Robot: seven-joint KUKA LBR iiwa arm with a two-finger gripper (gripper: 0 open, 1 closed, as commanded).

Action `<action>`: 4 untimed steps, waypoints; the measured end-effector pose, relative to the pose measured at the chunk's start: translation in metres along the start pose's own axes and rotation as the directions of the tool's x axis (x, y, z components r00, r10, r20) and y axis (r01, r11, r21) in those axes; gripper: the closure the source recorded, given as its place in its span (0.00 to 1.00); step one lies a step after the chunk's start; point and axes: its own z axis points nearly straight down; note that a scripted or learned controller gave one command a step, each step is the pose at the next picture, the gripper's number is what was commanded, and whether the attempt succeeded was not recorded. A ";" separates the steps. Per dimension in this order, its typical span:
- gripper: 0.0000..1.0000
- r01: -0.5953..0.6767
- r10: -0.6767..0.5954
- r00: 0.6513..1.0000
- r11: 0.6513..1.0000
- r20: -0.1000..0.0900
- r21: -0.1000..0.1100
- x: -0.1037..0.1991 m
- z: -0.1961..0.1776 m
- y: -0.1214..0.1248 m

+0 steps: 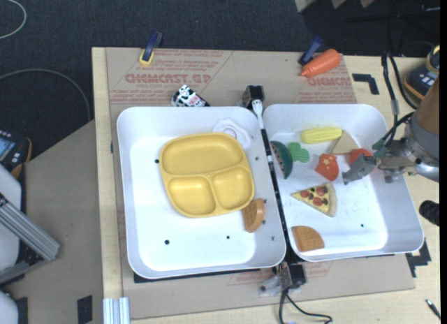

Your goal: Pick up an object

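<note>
lying in the right bin (401, 226), a red toy piece (327, 167) sits just left of the gripper (357, 170), near a pizza slice (316, 198) and yellow corn (320, 135). whether its fingers are spread or closed cannot be made out.

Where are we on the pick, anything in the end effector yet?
Nothing looks picked yet. The end effector sits low over the right bin, close to the red toy, with nothing visibly between its parts. The pizza slice, the corn and the brown piece lie on the bin floor. The grasp and the lift are left.
</note>
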 end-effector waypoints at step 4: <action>1.00 0.001 -0.001 1.000 1.000 -0.002 -0.010 -0.006 0.109 0.000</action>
